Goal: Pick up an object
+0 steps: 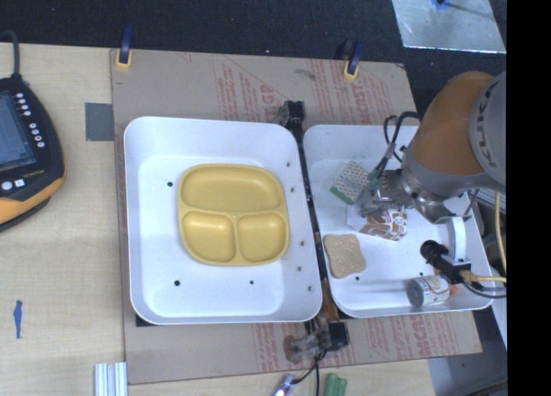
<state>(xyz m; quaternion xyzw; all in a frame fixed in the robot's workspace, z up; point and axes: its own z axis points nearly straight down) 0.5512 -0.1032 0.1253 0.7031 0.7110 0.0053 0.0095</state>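
Orange-patterned packet [385, 224] lies directly under the gripper [380, 201], just right of the tan sponge [344, 255]; whether it grasps anything, I cannot tell.

Bench [60, 274]: pale wood.
On it: cardboard sheet [215, 84], clamped; handheld pendant [21, 153]; perhaps grey tape [99, 121].

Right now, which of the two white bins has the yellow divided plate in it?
The left bin: it holds the yellow three-compartment plate. The right bin holds small loose items under the arm.
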